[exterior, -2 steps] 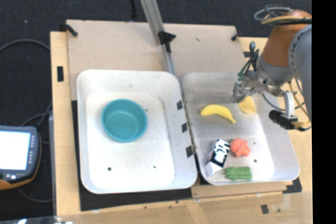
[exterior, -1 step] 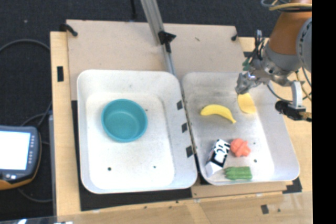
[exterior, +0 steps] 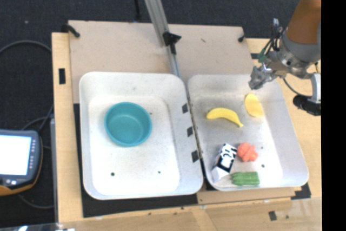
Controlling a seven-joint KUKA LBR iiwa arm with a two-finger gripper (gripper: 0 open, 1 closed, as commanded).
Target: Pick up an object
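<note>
My gripper hangs over the far right part of the right bin, just above and beyond a yellow lemon-like piece. Nothing shows between its fingers. A yellow banana lies near the bin's middle. Toward the front sit an orange-red lumpy fruit, a black-and-white carton and a green vegetable.
The left bin holds a teal bowl. A metal camera post rises behind the gap between the bins. A tablet-like pendant lies off the bench at the left.
</note>
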